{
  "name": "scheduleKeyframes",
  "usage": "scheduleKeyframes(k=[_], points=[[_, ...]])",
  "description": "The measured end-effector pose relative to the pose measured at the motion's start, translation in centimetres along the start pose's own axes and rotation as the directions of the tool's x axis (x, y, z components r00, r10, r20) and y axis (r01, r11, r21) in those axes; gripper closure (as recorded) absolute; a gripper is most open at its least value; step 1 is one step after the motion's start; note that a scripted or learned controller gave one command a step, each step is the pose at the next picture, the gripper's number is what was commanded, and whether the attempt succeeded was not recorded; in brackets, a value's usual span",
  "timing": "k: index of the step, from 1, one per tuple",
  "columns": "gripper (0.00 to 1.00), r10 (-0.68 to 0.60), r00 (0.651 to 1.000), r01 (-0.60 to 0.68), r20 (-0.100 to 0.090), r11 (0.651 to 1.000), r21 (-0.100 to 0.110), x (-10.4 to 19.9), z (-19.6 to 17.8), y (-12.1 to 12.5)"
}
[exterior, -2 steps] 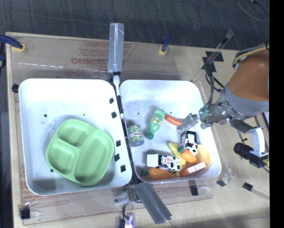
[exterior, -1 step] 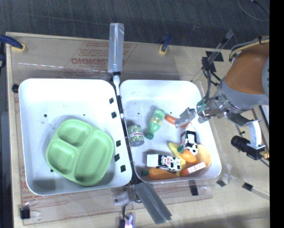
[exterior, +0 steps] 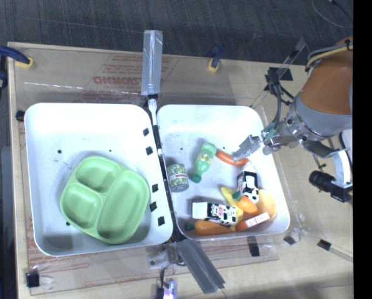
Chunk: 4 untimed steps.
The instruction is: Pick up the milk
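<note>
Table, wooden, carrying two shallow white bins side by side.

Left bin: one green divided plate, lying flat toward the near side. Three compartments, nothing in them.

Right bin: a loose heap crowded into the near-right corner, probably tipped in rather than arranged.
- Milk cartons, cow-patterned: two. One lies on its side near the near wall, resting against the orange pieces. The other sits further right, just above the heap, tilted. Either may be the task's item.
- Green bottle: one, lying slanted, mid-bin.
- Small can: one, near the divider between the bins.
- Carrots: two seen, one beside the bottle, one along the near wall.
- Banana: one, yellow, within the heap.

Gripper: reaches in from the right, over the right bin's far-right part, just above the carrot by the bottle. Nothing visible between its fingers; whether spread or closed cannot be told. Both cartons rest untouched; the pick is not yet done.
</note>
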<state>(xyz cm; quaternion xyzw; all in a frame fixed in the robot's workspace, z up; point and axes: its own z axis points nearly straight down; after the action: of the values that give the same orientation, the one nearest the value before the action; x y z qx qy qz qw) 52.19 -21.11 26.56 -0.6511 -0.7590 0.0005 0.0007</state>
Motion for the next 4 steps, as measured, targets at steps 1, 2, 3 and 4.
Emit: scheduleKeyframes(k=[1,2,3,4], points=[[0.0,-0.014,1.0,0.014,0.0,1.0,0.002,0.0,1.9,0.8],[0.0,-0.021,1.0,0.021,0.0,1.0,-0.001,-0.3,-1.7,2.5],[0.0,-0.052,0.999,0.052,0.0,0.999,0.001,0.6,1.6,-3.6],[0.0,-0.056,0.998,0.056,0.0,0.998,0.0,0.1,1.6,-0.4]])
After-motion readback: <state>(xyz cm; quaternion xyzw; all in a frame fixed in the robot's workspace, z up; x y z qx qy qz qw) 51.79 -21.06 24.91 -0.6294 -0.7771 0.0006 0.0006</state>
